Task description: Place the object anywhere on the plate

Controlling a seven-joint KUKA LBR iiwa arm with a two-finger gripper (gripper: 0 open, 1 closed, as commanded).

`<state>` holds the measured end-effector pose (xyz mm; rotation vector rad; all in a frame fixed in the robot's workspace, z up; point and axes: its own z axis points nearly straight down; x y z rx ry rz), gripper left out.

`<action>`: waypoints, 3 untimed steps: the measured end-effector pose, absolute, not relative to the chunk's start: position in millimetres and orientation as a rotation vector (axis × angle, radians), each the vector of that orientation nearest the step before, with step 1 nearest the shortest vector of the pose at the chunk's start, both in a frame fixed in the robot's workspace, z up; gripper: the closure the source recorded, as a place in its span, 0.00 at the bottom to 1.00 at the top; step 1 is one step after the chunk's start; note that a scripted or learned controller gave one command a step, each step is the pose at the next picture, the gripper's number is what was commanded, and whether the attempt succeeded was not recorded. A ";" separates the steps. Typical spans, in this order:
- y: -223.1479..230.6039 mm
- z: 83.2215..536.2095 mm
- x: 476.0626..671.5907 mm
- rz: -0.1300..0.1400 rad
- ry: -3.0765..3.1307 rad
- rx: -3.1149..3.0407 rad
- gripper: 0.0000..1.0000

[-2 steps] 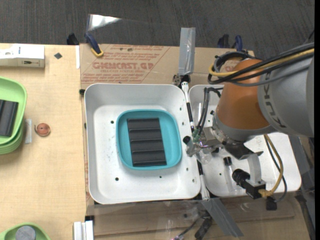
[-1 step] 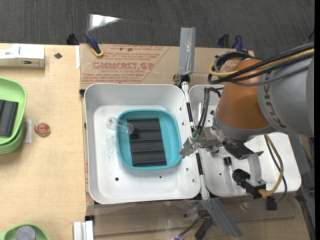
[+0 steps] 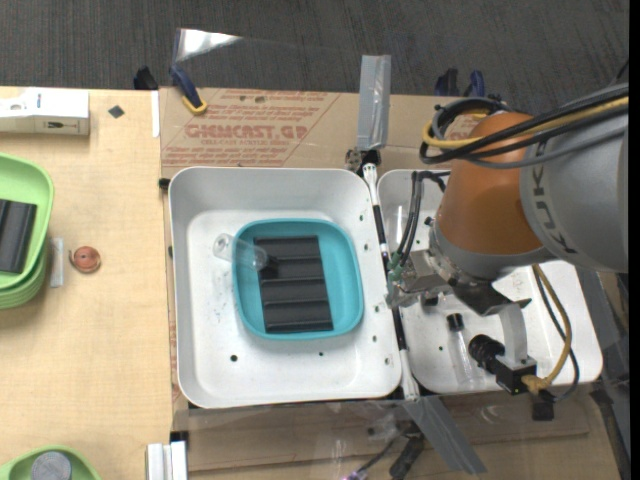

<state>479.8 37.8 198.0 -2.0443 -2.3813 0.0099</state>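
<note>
Grey arm point(image 3: 585, 183), orange band point(image 3: 487, 193) (yellow, black cables)

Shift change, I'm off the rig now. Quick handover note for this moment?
Gripper: over the right bin, near its left wall; the wrist hides it, so open or shut cannot be told, and no object is seen in it.
Plate: teal, in the left bin, with dark ridged blocks on it.
A small clear object lies at the plate's upper left rim, partly on the bin floor.
Done: can't confirm any placement by the arm from this view.
Left: check what the arm is carrying, if anything, then bring it across to the plate.
</note>
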 end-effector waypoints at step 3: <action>70.1 190.0 476.8 0.008 -2.392 -2.032 0.00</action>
